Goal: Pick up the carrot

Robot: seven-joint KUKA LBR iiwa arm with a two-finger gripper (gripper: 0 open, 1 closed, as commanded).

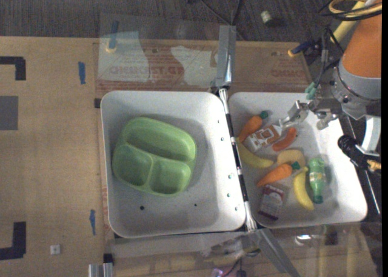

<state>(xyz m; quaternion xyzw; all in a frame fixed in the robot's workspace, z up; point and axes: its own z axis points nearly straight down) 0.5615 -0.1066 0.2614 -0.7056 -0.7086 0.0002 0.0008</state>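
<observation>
Two orange carrots with green tops lie in the right bin (pixel 357 206). One carrot (pixel 251 126) is at the upper left of that bin, next to a small juice carton (pixel 265 138). The other carrot (pixel 276 173) lies near the middle, between two bananas. My gripper (pixel 310 115) hangs over the upper right part of this bin, to the right of the upper carrot and above a red pepper (pixel 285 139). Its fingers (pixel 296 112) are spread open with nothing between them.
The right bin also holds a yellow banana (pixel 254 158), a second banana (pixel 301 188), a green bottle (pixel 316 179) and a dark red packet (pixel 272 202). A green divided plate (pixel 154 156) fills much of the left bin (pixel 115 112). A metal divider (pixel 233 148) separates the bins.
</observation>
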